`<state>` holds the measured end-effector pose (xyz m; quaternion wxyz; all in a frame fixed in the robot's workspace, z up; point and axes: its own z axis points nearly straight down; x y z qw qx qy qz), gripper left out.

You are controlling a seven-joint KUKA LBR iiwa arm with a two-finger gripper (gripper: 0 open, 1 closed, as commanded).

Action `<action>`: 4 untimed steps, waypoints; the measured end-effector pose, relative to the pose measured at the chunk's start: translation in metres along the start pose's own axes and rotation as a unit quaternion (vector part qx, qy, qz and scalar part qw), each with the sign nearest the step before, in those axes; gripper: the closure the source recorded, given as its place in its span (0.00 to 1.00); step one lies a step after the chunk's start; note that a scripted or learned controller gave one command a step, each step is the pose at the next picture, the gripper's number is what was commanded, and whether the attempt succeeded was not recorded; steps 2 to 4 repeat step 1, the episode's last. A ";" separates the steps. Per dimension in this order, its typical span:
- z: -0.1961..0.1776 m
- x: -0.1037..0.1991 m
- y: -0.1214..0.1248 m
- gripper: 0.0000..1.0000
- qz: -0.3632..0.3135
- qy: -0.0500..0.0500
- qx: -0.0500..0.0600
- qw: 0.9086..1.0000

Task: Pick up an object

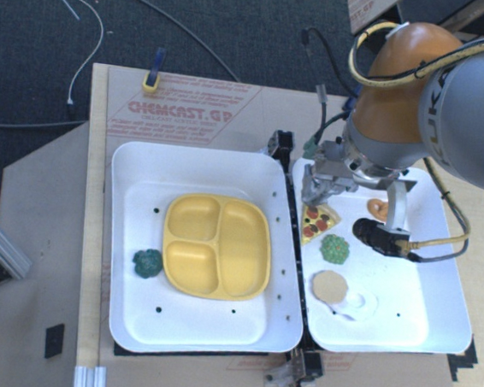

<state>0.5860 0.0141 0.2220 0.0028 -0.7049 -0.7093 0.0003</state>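
The grey arm's two-finger gripper (320, 190) hangs low over the near-left corner of the right shallow white bin (434, 329), directly above a flat pizza-slice toy with red and yellow toppings (317, 223), which looks like the likeliest target for the pick; whether the fingers are apart or together cannot be told from this angle, and nothing is seen between them. To do this step well, the descent should centre the fingers across the narrow width of the slice rather than along its length, and keep clear of the bin's left wall, which lies just beside the toy; because the slice lies flat, the fingers probably have to reach right down to the bin floor to catch an edge. Also in the right bin lie a green, bumpy broccoli-like piece (335, 249), a round tan cookie-like disc (329, 287) nearer the front, and a small orange pretzel-shaped piece (378, 209) partly behind the arm's hardware. The left shallow white bin (126, 314) holds a yellow plastic plate with three compartments (217, 246), nothing on it, and a dark green leafy lump (148, 262) just beside the plate's left edge.
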 end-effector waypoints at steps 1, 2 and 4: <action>-0.012 0.047 -0.018 1.00 0.000 0.000 -0.001 1.000; -0.012 0.047 -0.018 1.00 0.000 0.000 -0.001 1.000; -0.012 0.047 -0.018 1.00 0.000 0.000 -0.001 1.000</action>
